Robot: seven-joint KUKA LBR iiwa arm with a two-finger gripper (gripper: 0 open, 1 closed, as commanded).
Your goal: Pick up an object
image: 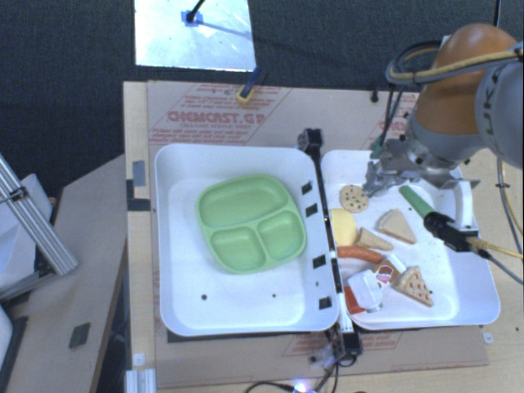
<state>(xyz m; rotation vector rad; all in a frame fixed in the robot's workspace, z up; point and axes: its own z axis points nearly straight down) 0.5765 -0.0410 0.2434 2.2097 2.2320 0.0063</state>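
Bench (205, 109) w/ cardboard sheet under two white bins side by side. Left bin (176, 219) holds a green tray (250, 223), 3 sections. Right bin (479, 289) has toy food: cookie (353, 197) at back left, cheese wedge (396, 225) mid, hot dog (360, 254) near the divider, pizza slice (413, 286) toward front, red-white carton (366, 290) at front left. Arm in from right; gripper (375, 177) low over back of right bin, just beside cookie. Nothing seen held by it; its grip state can't tell.
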